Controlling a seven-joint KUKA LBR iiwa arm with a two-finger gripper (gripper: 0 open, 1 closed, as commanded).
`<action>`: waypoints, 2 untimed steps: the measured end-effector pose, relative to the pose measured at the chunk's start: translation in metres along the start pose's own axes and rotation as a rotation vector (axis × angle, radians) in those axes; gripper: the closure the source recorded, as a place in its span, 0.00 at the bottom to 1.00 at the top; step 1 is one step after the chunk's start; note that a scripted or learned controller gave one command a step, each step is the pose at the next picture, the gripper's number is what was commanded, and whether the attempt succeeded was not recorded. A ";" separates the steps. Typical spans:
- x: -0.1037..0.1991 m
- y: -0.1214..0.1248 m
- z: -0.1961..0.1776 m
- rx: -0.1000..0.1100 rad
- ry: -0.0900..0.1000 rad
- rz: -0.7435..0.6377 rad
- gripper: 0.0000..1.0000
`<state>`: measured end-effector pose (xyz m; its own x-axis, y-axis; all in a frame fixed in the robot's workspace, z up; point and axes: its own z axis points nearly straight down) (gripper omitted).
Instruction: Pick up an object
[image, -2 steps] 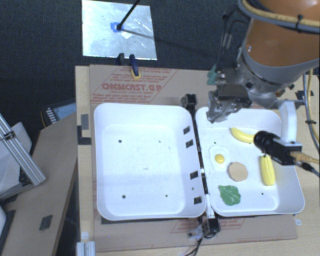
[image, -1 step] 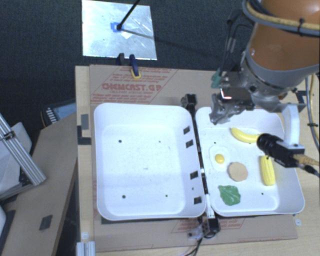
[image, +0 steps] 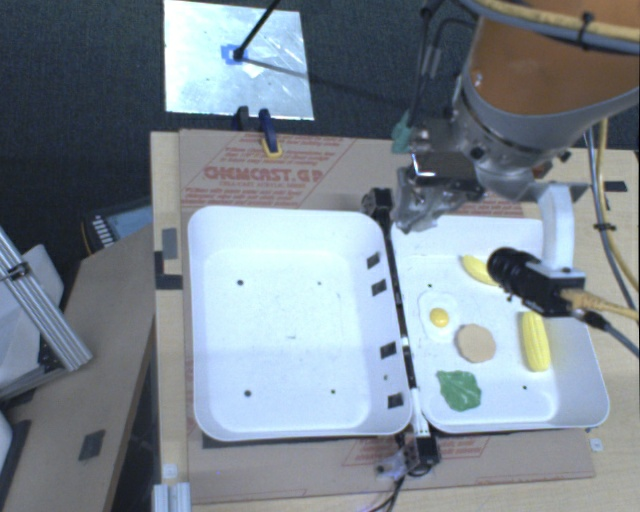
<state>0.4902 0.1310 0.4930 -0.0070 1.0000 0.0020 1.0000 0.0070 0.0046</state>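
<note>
Two shallow white bins sit side by side on the counter (image: 165, 180), which is covered by a brown cardboard sheet (image: 270, 165). The left bin (image: 205, 300) shows a bare white floor with a few small dark spots. The right bin (image: 590, 400) holds five food items: a fried egg (image: 438, 314) near its left wall, a round tan cookie (image: 477, 343) just right of the egg, a green leaf (image: 459, 389) at the near left corner, a corn cob (image: 536, 340) toward the right, and a yellow banana piece (image: 476, 269) farther back, partly hidden by a black device (image: 530, 277) on the arm. The end effector (image: 418, 208) hangs over the far left corner of the right bin; whether it is wide or narrow cannot be told, and nothing is seen in it.
</note>
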 end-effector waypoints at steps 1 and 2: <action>-0.004 -0.004 -0.036 -0.001 0.000 0.003 1.00; -0.019 -0.004 0.021 0.007 -0.004 0.007 1.00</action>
<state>0.4865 0.1122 0.4716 0.0002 1.0000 -0.0016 1.0000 -0.0002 -0.0026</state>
